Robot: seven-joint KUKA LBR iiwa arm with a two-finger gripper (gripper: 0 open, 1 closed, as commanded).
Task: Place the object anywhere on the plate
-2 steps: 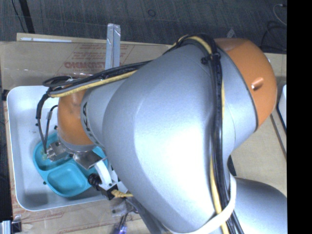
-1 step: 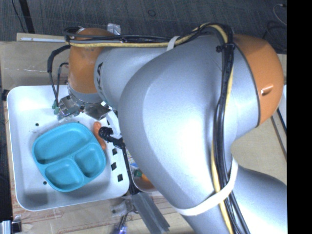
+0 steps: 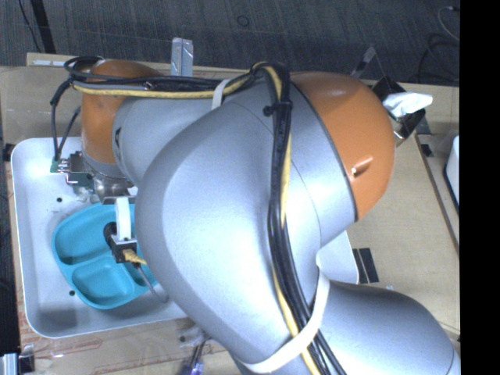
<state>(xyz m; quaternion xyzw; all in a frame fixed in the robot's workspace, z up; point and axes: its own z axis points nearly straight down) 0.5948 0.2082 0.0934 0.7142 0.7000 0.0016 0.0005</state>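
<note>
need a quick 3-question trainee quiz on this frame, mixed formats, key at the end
1. True or false: the blue plate lies in the white bin at the view's left.
2. What hides most of the bench? A) the grey arm B) a cloth C) a cardboard box
3. Short answer: which side of the plate does the arm cover in this view?
Key: 1 true; 2 A; 3 its right side.
</note>
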